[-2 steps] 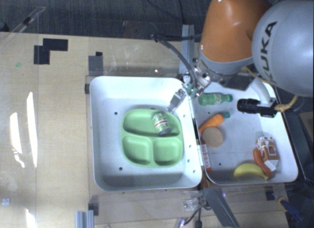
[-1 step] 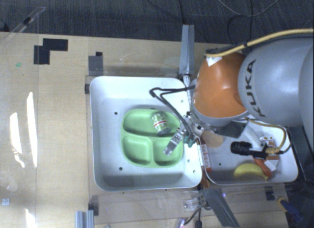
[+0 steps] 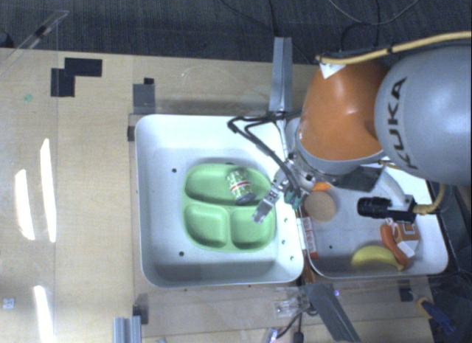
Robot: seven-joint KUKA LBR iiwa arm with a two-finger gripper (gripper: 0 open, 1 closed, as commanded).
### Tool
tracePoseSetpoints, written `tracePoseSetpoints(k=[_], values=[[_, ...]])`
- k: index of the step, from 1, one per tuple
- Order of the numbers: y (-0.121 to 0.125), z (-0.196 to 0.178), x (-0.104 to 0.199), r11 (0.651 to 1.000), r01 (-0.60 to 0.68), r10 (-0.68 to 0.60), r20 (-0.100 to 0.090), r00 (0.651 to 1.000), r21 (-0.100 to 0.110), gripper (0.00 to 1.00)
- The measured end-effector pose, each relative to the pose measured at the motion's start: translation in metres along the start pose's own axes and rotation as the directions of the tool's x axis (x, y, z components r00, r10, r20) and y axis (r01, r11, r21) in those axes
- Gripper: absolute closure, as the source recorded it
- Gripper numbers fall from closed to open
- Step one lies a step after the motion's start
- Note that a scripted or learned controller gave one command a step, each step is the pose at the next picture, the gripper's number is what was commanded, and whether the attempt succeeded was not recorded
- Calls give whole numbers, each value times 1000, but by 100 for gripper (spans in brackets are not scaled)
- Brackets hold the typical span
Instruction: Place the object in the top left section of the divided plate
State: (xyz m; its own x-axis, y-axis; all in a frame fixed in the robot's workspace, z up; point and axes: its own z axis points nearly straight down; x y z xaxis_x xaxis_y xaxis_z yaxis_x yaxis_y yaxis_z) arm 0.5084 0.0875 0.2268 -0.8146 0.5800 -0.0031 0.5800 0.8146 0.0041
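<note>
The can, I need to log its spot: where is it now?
The can lies in the green divided plate's upper section, left bin, just left of the claw.

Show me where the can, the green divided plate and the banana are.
can point(image 3: 238, 184), camera view, its label side.
green divided plate point(image 3: 206, 223), camera view, floor of its lower left section.
banana point(image 3: 372, 257), camera view, its middle.

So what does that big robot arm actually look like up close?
The arm is a fat, rounded grey shell with KUKA in dark letters on its side. Below that comes a glossy orange band above the wrist. A thin black cable runs in loops by the wrist, and a yellowish hose passes along the top of the arm. At the tip is the gripper, small and metallic, with slim silver fingers.
</note>
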Motion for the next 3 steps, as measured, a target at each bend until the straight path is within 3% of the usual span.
tracePoseSetpoints(k=[1, 2, 3], values=[[12, 78, 35, 984, -178, 178, -3, 984, 4, 0], [12, 77, 35, 984, -178, 178, -3, 984, 4, 0], [30, -39, 45, 996, -87, 87, 1, 996, -1, 0]])
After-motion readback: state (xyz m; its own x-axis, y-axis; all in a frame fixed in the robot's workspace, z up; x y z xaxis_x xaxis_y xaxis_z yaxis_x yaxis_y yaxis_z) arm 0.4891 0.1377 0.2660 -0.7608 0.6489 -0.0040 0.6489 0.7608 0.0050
